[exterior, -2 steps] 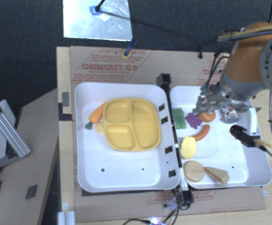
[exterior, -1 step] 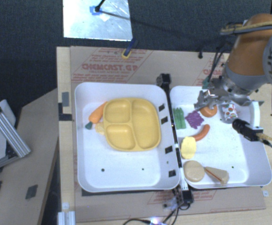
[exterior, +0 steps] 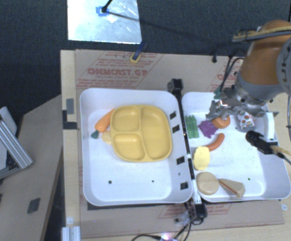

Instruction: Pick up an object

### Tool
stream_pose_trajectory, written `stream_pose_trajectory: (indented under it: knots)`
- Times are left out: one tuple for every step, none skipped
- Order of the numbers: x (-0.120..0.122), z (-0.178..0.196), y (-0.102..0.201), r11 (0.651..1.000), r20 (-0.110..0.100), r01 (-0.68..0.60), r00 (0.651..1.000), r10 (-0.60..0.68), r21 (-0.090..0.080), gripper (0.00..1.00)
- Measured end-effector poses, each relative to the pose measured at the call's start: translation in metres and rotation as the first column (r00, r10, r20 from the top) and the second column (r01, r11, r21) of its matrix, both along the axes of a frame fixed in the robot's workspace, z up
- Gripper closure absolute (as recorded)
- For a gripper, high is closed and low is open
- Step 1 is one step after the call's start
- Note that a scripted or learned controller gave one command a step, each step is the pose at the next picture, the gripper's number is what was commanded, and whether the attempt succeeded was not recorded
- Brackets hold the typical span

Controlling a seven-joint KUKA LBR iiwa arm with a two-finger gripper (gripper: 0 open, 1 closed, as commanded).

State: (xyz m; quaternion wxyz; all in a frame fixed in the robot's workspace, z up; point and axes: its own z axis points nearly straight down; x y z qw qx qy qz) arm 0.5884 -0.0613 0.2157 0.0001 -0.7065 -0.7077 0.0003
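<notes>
In the right bin (exterior: 278, 182) lie several toy foods. An orange piece (exterior: 222, 121) sits just under my gripper (exterior: 219, 111), which hangs low over the bin's upper middle. Purple grapes (exterior: 207, 129) lie to the left of it and a green piece (exterior: 191, 125) further left. A reddish sausage (exterior: 216, 142), a yellow piece (exterior: 201, 158), a round tan biscuit (exterior: 208, 183) and a tan wedge (exterior: 232, 187) lie nearer the front. A small patterned can (exterior: 246, 120) stands to the gripper's right.
The left bin (exterior: 93, 179) holds a yellow divided plate (exterior: 140, 133) with a carrot (exterior: 103, 121) at its left edge. A black divider (exterior: 184, 144) separates the bins. The grey and orange arm (exterior: 266, 64) covers the right bin's far corner.
</notes>
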Motion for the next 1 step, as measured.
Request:
stream_pose_trajectory:
  knots:
    - [-0.0012,0.0184,-0.0033,1.000,0.004,0.001,1.000,-0.001,0.000,1.00]
